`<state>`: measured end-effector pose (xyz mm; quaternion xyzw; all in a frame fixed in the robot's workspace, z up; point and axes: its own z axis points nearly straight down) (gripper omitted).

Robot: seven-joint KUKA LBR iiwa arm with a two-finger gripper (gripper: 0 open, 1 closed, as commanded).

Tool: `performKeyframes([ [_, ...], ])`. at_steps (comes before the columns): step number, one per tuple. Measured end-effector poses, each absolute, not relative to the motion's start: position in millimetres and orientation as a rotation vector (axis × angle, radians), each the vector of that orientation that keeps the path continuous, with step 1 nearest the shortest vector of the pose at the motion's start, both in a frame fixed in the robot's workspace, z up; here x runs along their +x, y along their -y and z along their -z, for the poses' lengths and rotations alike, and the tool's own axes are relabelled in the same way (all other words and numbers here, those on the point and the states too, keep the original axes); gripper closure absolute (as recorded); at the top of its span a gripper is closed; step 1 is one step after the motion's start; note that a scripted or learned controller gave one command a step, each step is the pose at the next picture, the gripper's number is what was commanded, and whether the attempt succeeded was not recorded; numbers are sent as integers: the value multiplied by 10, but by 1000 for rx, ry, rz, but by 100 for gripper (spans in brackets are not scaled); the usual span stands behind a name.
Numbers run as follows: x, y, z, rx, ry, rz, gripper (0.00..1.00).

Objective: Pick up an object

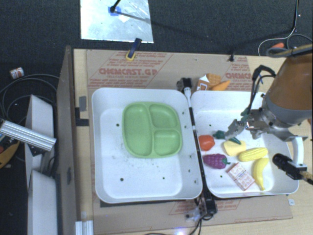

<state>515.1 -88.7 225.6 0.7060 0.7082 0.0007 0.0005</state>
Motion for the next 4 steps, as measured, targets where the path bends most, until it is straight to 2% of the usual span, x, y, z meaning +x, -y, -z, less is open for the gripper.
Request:
performKeyframes([
  [1,5023,961,-1407,2225,-2225,6,0],
  [2,5513,1603,-832,2221,-2216,-4,0],
  [3,5907,1844,-856,2212,-2221,-4,0],
  [4,6432,1433,-859,2207,-2228,-8,0],
])
